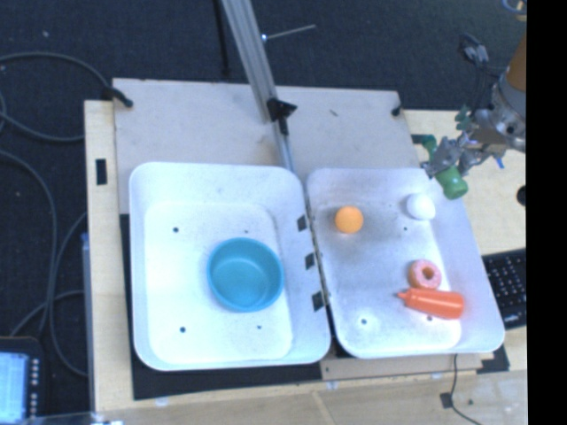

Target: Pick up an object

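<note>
The gripper (450,168) sits at the upper right, just outside the top right corner of the right bin (372,343), with grey and green-tipped parts around it; a small green object (454,185) shows right at its lower end, but whether that piece is gripped, or whether the tool is apart or together, cannot be told from this slanted view. Taking the right bin as the landmark, 4 things lie inside it: an orange ball (349,220) near its upper left, a white egg-like object (420,207) near its upper right edge, just below the gripper, a pink frosted doughnut (425,274) toward its lower right, and an orange carrot-shaped toy (432,303) lying crosswise directly under the doughnut and touching it. To the left of the right bin, touching it along one side, stands the left bin (151,202), which holds 1 blue bowl (245,274) upright near its middle.
</note>
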You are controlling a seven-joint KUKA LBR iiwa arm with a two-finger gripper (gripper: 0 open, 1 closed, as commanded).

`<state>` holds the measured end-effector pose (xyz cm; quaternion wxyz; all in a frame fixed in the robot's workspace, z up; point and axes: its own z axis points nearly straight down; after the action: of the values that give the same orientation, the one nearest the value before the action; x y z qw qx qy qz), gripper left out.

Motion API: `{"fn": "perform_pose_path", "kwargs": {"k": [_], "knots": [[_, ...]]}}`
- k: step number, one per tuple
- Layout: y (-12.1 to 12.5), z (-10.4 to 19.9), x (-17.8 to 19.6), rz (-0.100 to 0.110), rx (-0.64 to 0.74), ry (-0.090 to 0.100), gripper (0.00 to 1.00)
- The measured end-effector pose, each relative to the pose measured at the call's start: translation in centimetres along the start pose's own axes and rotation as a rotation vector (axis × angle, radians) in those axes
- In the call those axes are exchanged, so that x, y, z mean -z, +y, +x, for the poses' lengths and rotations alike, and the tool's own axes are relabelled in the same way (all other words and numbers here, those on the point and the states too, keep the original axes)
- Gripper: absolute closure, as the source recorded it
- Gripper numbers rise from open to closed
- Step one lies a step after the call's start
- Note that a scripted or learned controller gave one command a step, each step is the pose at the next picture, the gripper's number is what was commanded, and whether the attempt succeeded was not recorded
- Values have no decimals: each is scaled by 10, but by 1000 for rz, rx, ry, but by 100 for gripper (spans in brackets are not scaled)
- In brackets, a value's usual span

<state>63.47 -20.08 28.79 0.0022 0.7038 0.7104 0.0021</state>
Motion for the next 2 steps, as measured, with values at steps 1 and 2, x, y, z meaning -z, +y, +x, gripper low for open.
{"fn": "perform_pose_path", "kwargs": {"k": [1,2], "knots": [[-21,53,4,6,-2,2,100],[-46,107,4,6,-1,3,100]]}}
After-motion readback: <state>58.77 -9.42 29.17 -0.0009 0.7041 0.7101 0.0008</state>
